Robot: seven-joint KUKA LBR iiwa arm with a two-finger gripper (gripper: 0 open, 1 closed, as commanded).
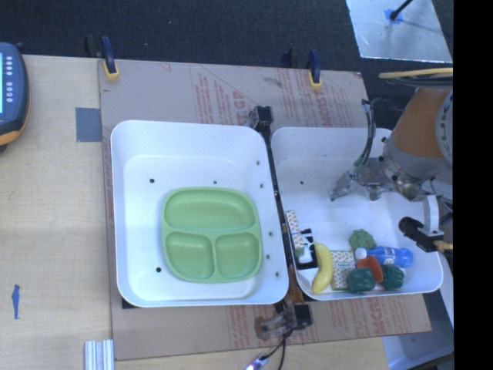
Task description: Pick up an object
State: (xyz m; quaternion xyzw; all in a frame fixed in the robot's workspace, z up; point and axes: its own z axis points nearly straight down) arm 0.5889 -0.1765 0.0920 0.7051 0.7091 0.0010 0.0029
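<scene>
Right bin [323, 149]: end effector [362, 185] hung over its 1 o'clock area, fingers spread apart, nothing between them. Objects clustered at the bin's 6 o'clock edge: banana [323, 268], blue-and-white bottle [384, 255], green broccoli-like pieces [360, 240]. Left bin [131, 206]: green divided plate [211, 233] at centre

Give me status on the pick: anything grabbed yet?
Done: the arm is over the right bin, with the gripper above its bare upper floor. In hand: nothing visible between the fingers. Left: the whole pick. The banana, blue bottle and broccoli pieces lie clustered at the bin's near edge, apart from the gripper. The green tray sits in the left bin.
</scene>
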